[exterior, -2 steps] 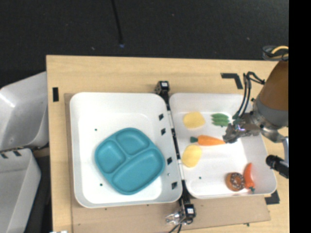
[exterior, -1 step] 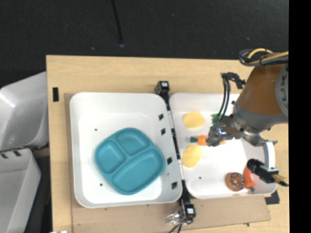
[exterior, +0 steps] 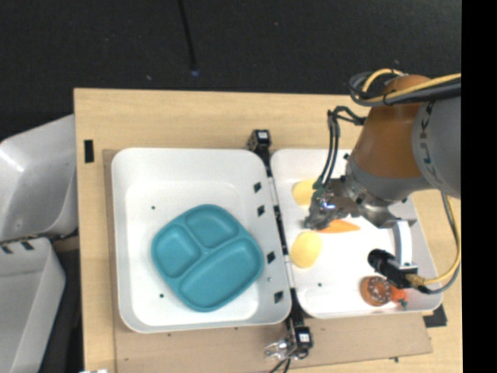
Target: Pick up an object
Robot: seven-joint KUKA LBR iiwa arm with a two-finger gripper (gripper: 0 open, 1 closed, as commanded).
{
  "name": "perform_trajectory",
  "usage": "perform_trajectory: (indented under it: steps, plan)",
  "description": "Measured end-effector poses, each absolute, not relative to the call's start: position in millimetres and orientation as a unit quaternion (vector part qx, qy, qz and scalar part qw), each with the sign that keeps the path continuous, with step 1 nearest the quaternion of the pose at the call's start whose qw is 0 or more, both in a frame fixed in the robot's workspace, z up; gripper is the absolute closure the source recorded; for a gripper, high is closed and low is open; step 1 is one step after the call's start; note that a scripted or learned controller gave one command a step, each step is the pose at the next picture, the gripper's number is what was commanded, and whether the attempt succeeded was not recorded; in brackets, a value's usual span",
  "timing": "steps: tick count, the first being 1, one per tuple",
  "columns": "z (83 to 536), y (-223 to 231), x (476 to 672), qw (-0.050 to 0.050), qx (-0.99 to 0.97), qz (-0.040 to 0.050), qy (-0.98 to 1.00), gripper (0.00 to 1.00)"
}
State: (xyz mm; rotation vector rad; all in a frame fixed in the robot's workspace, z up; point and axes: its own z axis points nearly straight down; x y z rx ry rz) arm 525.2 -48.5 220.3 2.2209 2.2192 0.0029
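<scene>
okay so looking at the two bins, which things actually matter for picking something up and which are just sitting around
Part of the job:
tool, down in the right bin
yellow lemon-like object
second yellow object, partly behind the tool
orange carrot-like piece
brown round object

Just lying about:
blue divided plate in the left bin
wooden bench

A divided plate (exterior: pixel 206 256) lies in the left bin (exterior: pixel 132 208) — several small objects sit in the right bin (exterior: pixel 342 305).
</scene>
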Motion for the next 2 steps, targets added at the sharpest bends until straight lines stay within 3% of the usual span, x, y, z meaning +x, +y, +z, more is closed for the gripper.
perform_trajectory:
  steps: [2]
  plan:
    - [217.7, 46.5, 516.7, -0.001, 0.704, 0.0004, 0.710, 1.00]
